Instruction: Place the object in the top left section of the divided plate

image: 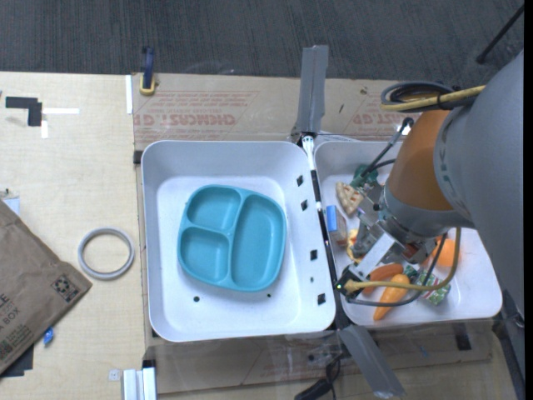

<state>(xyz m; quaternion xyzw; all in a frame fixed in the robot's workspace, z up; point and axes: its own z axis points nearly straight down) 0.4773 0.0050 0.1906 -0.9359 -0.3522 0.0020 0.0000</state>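
the arm (466, 140) reaches in from three o'clock and hangs over the right bin (491, 302), with the gripper (366, 238) low at that bin's nine o'clock side, close to the wall it shares with the left bin (154, 248). i cannot tell from this view whether it is open, closed, or holding anything, since the wrist hides it. the likely candidates for the object lie in the right bin: orange carrot-like pieces (390, 283) at about six o'clock from the gripper, and a tan wedge-shaped piece (348, 197) at about eleven o'clock from it; which one is meant is unclear. the divided plate (233, 238) sits in the middle of the left bin, all three wells bare, and its top left section (212, 207) is the small well at the plate's eleven o'clock. the step in hand looks like the pick. to do it well, the gripper should come down squarely over one piece, away from the bin wall and the cable (391, 287) lying across the carrots, lift fully clear of the shared wall, then travel toward nine o'clock and release low over the small upper well so nothing rolls into the large section.
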